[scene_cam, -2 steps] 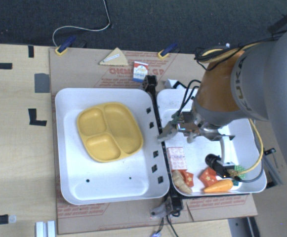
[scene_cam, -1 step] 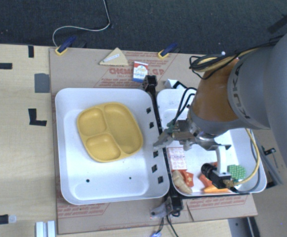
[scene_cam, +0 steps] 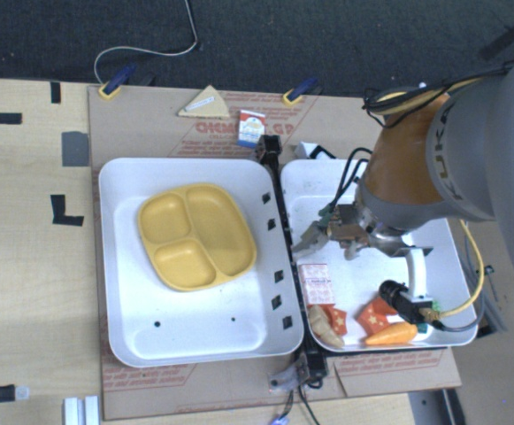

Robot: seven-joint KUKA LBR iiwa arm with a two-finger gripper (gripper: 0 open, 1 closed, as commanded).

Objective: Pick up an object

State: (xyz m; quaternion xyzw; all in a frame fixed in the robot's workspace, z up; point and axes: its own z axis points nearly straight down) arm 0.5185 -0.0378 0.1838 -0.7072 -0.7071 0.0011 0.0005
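Right bin (scene_cam: pixel 314 189) holds tool (scene_cam: pixel 327 235) above packet (scene_cam: pixel 316 283).

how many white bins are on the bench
2. The left bin holds a yellow divided plate; the right bin sits beside it under the arm, holding small items.

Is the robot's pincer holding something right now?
No. The pincer hangs open over the right bin, with nothing between its fingers.
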